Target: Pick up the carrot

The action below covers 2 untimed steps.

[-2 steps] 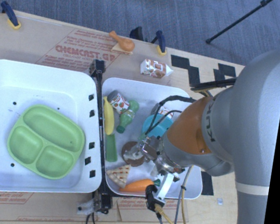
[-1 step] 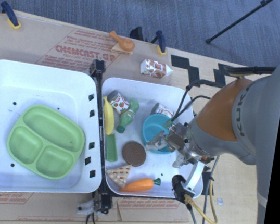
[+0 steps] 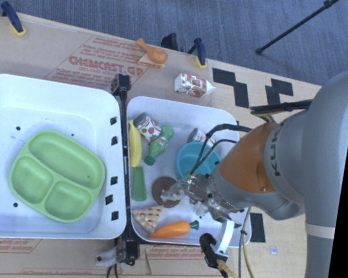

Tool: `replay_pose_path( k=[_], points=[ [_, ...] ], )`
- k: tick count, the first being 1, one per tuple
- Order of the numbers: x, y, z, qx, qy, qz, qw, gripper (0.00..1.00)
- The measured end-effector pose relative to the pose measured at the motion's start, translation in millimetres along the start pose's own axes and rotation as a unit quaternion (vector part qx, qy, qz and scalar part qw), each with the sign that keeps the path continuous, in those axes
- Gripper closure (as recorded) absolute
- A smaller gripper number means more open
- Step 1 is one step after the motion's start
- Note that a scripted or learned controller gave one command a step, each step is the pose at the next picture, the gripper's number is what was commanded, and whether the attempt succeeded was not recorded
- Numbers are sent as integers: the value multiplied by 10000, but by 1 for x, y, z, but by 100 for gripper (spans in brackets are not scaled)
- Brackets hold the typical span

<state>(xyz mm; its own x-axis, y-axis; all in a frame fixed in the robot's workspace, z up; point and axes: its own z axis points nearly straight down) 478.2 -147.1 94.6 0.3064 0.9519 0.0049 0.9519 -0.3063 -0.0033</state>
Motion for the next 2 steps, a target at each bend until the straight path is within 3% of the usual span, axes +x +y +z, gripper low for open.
replay_pose_path(
  k=[1,2],
  points=[
    [-4,3,-1,-29,-13,-1300,9915,0],
    [1,-2,3,37,-10,-3584,9336,0]
  ],
)
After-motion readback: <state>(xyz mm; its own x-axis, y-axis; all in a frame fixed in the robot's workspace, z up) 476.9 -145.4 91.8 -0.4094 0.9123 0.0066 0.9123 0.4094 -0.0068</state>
